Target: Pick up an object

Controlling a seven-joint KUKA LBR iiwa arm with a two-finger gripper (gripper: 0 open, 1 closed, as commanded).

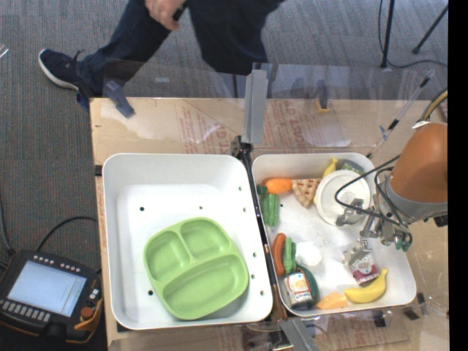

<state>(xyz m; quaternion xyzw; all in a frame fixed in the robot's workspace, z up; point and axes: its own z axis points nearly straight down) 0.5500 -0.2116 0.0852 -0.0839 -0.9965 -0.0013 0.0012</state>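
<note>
No readable text, jar label [298, 287] and bench printing [212, 131] too blurred

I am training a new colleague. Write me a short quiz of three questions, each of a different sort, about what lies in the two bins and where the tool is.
1. True or false: the green divided plate lies in the left bin.
2. Multiple choice: the tool is above which bin? A) the left bin B) the right bin C) neither one.
3. Fill in: the yellow fruit near the front corner of the right bin is a ______.

Key:
1. True.
2. B. It hangs over the right part of that bin, close to a small packet.
3. Banana.
</note>
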